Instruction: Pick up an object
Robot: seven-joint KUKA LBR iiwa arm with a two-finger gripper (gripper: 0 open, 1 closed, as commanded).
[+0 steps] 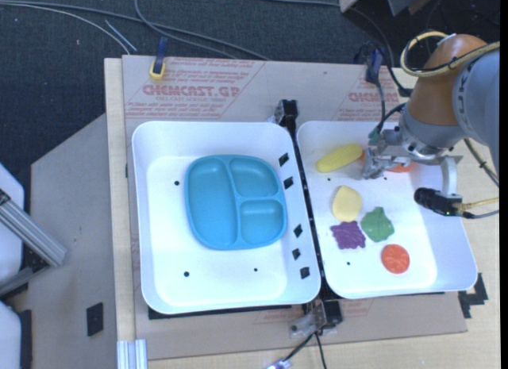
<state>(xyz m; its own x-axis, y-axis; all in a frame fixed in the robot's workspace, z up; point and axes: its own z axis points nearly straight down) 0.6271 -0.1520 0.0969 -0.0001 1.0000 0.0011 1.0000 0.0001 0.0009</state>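
Reaching in from the right, the grey arm with its orange band is hanging its tool [379,163] low over the back of the right bin [452,268], just beside the near end of the yellow banana-shaped piece [340,158]. Whether the tool is released or clenched is something I cannot tell, since the wrist is covering it from above. An orange-red scrap [401,167] is peeking out beside the tool, touching or nearly so; what it is remains unclear.

All the loose candidates are lying in that right bin, probably because this is the source side: the banana-shaped piece at the back, a pale yellow lump [346,201] near the middle, a purple piece [348,235] and a green piece [378,224] just beside each other below it, and a red-orange round piece [395,259] toward the front. None is showing as lifted off the bin floor.

The left bin [151,201] is carrying only a blue divided tray [236,201], lying flat, likely waiting as a drop-off place. Both bins are sitting side by side on the tabletop [238,82].

Judging by the tool's position, the banana-shaped piece or the orange-red scrap is the likeliest target, and the pick is seemingly not yet secured.
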